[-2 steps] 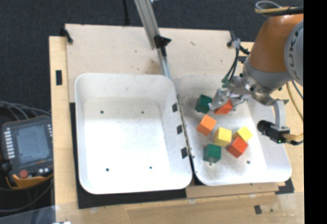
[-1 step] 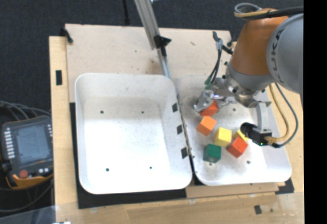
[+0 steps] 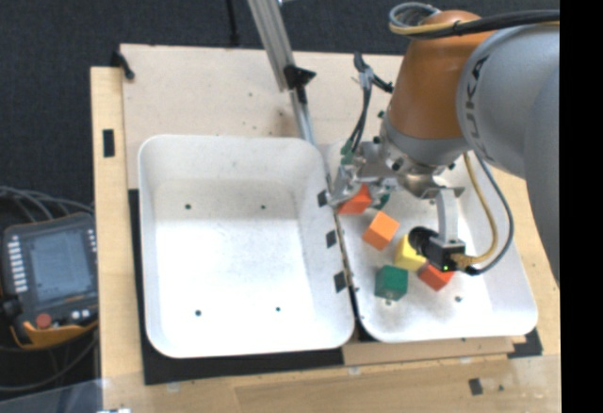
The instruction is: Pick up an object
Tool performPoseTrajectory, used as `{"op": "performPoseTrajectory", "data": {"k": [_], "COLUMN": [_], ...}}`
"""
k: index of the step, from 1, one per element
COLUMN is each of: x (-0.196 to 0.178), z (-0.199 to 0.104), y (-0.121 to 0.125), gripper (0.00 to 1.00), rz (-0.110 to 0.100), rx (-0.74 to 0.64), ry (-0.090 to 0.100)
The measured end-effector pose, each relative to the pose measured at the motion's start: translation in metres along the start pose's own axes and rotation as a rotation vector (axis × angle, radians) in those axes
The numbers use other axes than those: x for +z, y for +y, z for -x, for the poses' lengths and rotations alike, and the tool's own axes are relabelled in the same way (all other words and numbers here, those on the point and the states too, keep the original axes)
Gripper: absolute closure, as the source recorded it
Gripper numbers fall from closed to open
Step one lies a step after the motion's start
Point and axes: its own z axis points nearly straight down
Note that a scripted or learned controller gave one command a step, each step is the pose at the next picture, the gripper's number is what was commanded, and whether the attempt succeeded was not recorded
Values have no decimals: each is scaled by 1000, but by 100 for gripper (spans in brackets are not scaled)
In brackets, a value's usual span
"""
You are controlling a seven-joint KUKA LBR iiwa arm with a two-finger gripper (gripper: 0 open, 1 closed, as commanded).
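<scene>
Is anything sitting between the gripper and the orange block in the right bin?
Nothing visible does. The gripper is low at the right bin's left wall, over a red-orange block. The orange block lies just right of that, its top bare. The yellow block sits beyond it.

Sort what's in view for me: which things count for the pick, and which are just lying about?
For the pick:
pincer, low at the right bin's left edge
red-orange block right under it
orange block
yellow block
green block
red block
right bin

Lying about:
left bin
metal pole
handheld screen at the far left
</scene>
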Motion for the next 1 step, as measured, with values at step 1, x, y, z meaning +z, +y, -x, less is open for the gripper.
{"op": "performPoseTrajectory", "data": {"k": [1], "x": [-11], "z": [-53], "y": [-1], "gripper": [100], "rz": [-2], "rx": [0], "ry": [0]}}
